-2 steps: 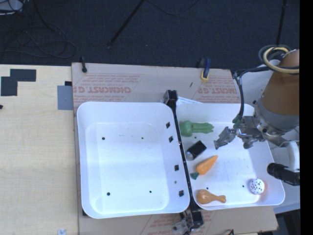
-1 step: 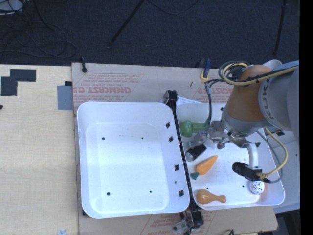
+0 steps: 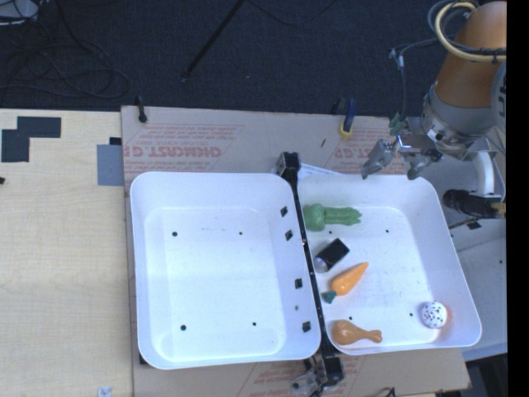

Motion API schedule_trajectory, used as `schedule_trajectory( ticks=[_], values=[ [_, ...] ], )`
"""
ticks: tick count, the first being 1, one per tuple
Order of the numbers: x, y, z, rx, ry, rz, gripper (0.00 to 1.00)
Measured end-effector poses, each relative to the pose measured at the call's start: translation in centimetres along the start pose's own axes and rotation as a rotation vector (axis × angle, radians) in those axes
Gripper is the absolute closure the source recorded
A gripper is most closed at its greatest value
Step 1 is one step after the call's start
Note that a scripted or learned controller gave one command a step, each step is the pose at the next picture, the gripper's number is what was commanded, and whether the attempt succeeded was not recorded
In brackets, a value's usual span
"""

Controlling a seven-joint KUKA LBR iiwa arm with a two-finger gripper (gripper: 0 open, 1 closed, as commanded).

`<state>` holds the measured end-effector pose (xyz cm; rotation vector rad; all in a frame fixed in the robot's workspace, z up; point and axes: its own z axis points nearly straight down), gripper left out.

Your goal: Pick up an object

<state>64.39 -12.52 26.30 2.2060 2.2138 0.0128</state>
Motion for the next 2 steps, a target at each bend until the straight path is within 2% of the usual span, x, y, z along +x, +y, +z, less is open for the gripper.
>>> schedule_trajectory(
  ticks=[1, 2],
  values=[
    [4.5, 0.45, -18.85, 0.001, 0.004, -0.002, 0.0],
    [4.42, 0.38, -18.7, 0.021, 0.004, -0.003, 1.0]
  ],
)
